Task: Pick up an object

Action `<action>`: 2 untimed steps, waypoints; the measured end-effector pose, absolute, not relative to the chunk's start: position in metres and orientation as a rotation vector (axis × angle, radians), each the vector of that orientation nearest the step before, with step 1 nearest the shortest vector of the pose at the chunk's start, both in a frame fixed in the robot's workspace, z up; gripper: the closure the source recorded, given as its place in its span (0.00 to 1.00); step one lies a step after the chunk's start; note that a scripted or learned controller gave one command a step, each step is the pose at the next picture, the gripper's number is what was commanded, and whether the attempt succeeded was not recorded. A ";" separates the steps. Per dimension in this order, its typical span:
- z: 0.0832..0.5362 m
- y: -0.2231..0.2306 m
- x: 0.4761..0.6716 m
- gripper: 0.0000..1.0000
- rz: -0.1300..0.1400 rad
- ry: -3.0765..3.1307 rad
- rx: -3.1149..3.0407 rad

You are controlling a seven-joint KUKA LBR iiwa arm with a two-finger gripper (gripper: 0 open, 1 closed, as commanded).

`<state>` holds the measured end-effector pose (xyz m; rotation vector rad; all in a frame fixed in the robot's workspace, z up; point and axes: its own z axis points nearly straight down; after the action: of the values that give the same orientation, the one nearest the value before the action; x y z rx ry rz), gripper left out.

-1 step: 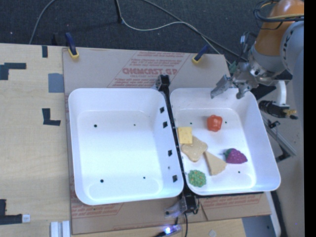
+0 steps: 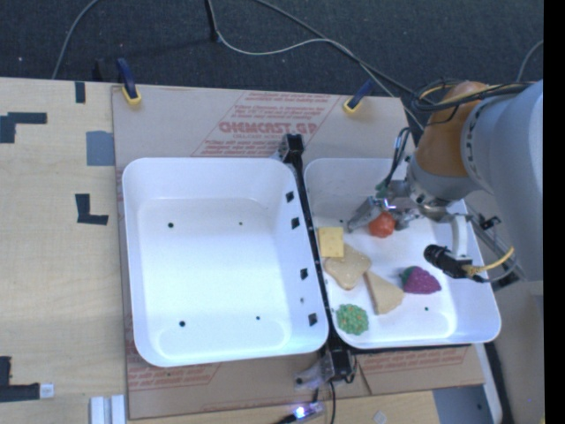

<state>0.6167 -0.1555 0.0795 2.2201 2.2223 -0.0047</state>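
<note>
In the right shallow white plastic bin (image 2: 468,325), my gripper (image 2: 381,219) closes around a small round red-orange toy fruit (image 2: 381,227).

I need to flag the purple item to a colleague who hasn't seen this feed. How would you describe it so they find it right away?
Start at the right-hand white bin, the one the arm reaches into. Among the food toys there, look toward its right side, just right of the tan wedge. The purple item is a small, bumpy lump with a touch of green at its left end, and the only purple thing in the bin.
</note>
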 end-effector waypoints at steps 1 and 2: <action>0.097 -0.157 0.620 1.00 0.000 2.219 2.216; 0.190 -0.054 0.639 1.00 0.011 2.230 2.206</action>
<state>0.6392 -0.0544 0.1905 2.2057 2.2303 0.0113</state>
